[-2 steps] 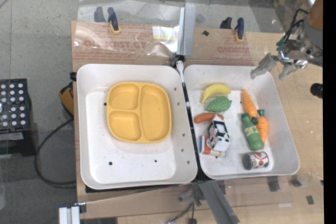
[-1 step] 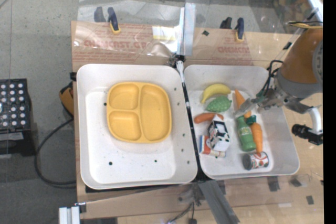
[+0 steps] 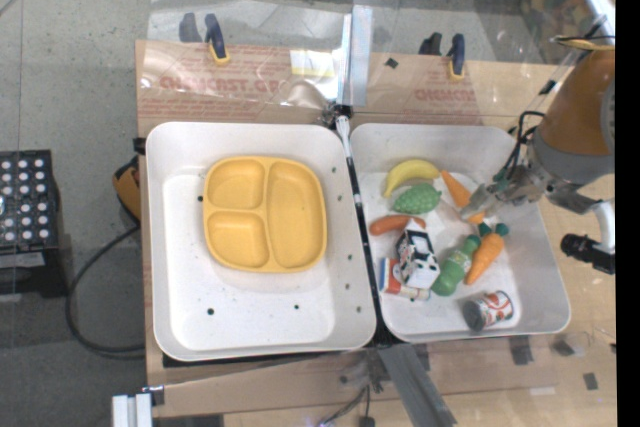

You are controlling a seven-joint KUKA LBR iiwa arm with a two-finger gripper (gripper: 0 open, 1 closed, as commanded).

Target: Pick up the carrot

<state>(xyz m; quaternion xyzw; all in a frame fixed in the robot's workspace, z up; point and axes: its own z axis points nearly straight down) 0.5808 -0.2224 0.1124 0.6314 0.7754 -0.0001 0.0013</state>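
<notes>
Looking for the carrot (image 3: 484, 260): lying flat in the right-hand bin (image 3: 545, 290) on the tabletop, toward that bin's right side, green top pointing toward the far rim and orange tip slanting down toward the near one. Resting just beside a green bottle (image 3: 456, 268) on its left, perhaps touching it, with a can (image 3: 488, 308) nearby toward the near rim and a cow-patterned carton (image 3: 415, 260) further left.

Also noting a second orange tapered piece (image 3: 455, 187), possibly another carrot, lying beside a green leafy item (image 3: 417, 199) and below a banana (image 3: 412, 173).

Hovering low over the bin between the two orange pieces, the gripper (image 3: 488, 202), reaching in from the right. Not managing to tell whether spread, pressed together or pinching anything: too small and too shadowed here, with a speck of orange just under it that could belong to either piece.

Judging the handling: most likely a light plastic toy, stiff, smooth and rounded, so tending to roll or squirt out of a loose pinch. Favouring the thick orange shoulder just below the green top, closing across the short width, not along the length. Avoiding the thin tip, giving little to bite on, and the leafy top, likely uneven. Minding the bottle alongside, leaving little room on that flank and risking a nudge on the way down.
</notes>
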